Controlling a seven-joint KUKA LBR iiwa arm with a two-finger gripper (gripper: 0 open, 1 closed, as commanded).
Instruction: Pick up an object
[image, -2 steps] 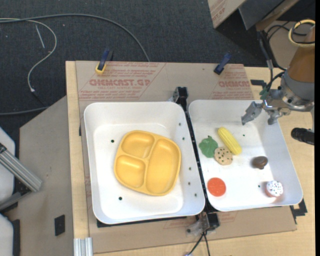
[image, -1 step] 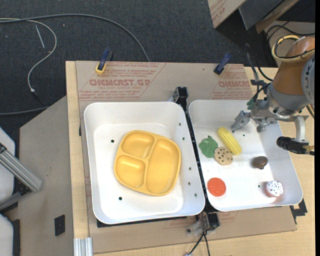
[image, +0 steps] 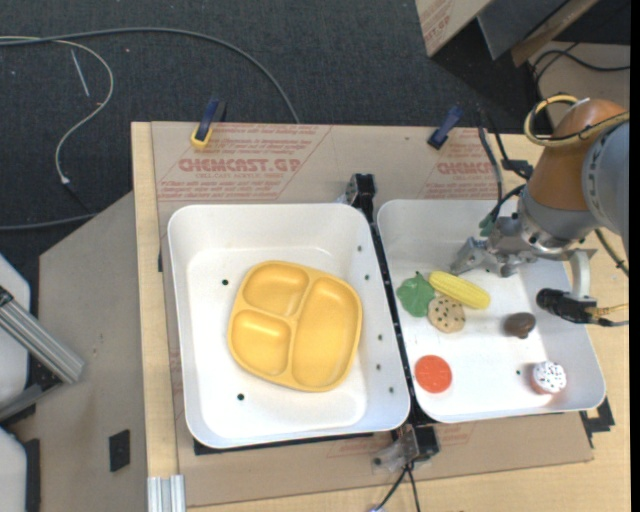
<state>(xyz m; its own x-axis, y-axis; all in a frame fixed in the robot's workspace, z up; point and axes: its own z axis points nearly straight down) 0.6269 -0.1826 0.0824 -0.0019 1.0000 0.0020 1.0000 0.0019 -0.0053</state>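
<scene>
My gripper (image: 487, 263) hangs over the back of the right bin (image: 480, 402), open, with nothing between its fingers. Just in front of it lies a yellow corn cob (image: 460, 289), with a green leafy piece (image: 414, 295) to its left and a speckled cookie (image: 446, 315) below it. A red disc (image: 433, 373) rests near the bin's front. A small brown lump (image: 519, 324) and a white dotted ball (image: 548, 377) lie toward the right side.
The left bin (image: 200, 400) holds a yellow divided plate (image: 296, 324). Black clips sit between the bins at the back (image: 361, 187) and the front (image: 415, 441). The grey arm with its orange band (image: 572, 160) comes in from the right.
</scene>
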